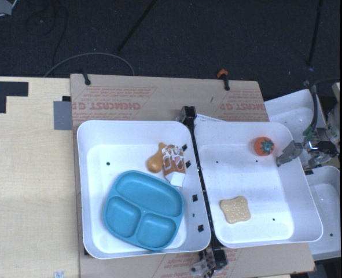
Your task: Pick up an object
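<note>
At three o'clock, over the right bin's (pixel 301 184) rim, my pincer (pixel 295 153) hangs; whether its tips are apart or together I cannot tell. One orange tomato toy (pixel 263 146) lies just beside it. One cookie (pixel 235 209), one blue divided plate (pixel 143 209).
</note>
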{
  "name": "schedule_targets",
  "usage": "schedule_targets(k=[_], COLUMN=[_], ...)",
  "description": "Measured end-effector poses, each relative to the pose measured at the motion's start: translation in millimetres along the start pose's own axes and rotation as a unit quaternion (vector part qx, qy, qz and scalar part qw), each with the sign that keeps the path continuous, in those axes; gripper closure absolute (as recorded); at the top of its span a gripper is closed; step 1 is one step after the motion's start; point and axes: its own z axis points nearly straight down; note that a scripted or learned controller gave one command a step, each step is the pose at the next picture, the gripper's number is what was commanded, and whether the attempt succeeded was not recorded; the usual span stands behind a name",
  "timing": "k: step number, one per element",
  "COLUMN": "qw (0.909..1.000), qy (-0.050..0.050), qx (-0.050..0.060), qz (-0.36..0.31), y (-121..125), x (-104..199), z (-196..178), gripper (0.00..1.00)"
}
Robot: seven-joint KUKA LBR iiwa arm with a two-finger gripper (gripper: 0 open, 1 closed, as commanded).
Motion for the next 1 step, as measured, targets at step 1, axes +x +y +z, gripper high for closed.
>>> schedule_targets(k=[1], qw=[1.0000], qy=[-0.002], qx=[-0.006], qz=[-0.001], y=[2.4], x=[0.1], z=[-6.6], gripper=[0.00])
